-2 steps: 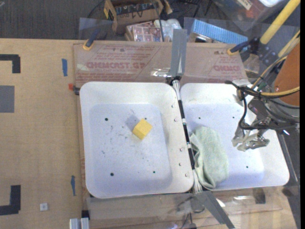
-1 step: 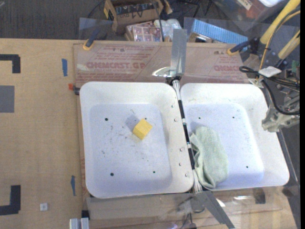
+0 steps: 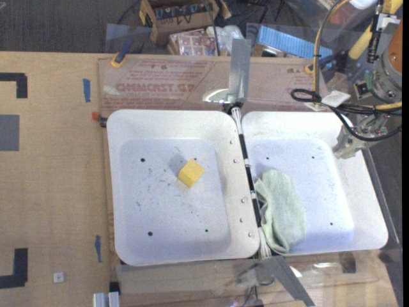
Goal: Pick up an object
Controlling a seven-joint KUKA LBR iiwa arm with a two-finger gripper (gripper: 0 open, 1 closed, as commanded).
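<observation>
So here's the setup: two shallow white plastic bins sit side by side on the bench. The left bin (image 3: 128,133) has a small yellow foam-looking cube (image 3: 190,173) sitting a bit above its middle, on its own and well away from the walls, which looks like the easier grab. The right bin (image 3: 358,229) holds a crumpled pale green cloth (image 3: 280,210) bunched up against the divider between the two bins, its left edge touching the rim. That spot would probably make a clean pinch awkward, just my guess.

The grey arm's two-finger gripper (image 3: 348,147) is over the right bin's upper right corner, near the rim, well apart from both objects. Nothing sits between its fingers, and I honestly can't tell if it's spread or closed from this angle. So the pick hasn't happened yet, I'd say.
</observation>
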